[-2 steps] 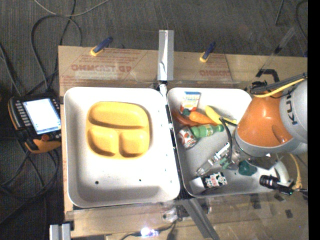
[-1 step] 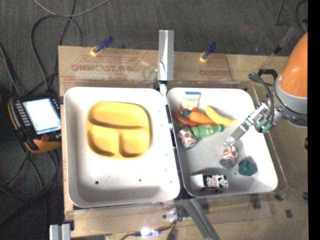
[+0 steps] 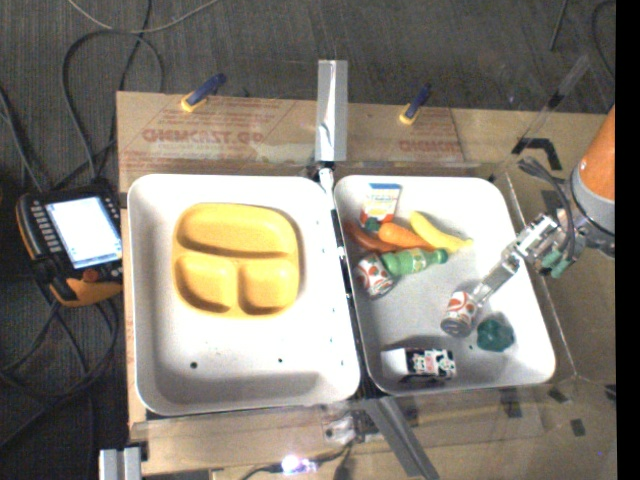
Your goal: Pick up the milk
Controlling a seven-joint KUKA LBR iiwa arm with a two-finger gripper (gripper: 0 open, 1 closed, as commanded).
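I am reaching in from the right over the right bin [image 3: 520,268], my gripper [image 3: 478,295] hanging just above a small red-and-white can [image 3: 459,314]; how wide it is set, I cannot tell. The milk [image 3: 430,363] is lying near the bin's near wall, apart from me.

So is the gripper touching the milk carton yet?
Apart. The camera view shows bare bin floor between the gripper near the small can and the milk carton.
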